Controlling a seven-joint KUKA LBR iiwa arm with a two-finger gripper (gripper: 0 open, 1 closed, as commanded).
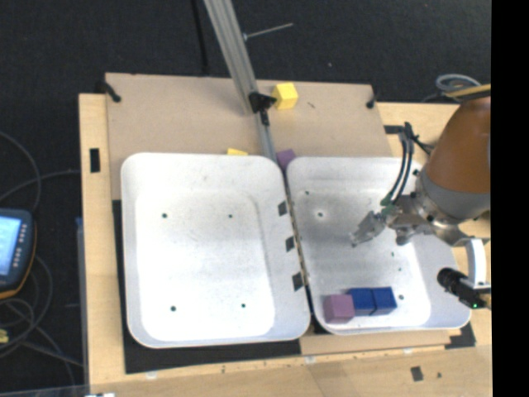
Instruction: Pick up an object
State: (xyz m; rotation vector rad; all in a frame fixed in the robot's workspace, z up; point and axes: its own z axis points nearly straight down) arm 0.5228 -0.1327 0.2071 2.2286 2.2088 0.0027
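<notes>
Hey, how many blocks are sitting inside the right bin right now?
2. A purple block lies by the right bin's near edge, and a blue block touches its right side. The arm covers part of the bin, so another may be hidden.

Two bins stand side by side on the bench (207, 118). In the right bin (331, 188), at its lower edge, two blocks (371, 300) lie touching, and a cube (338, 308) sits just left of them. The gripper (372, 226) hangs over the middle of this bin. The left bin (140, 222) lies beside it.
</notes>
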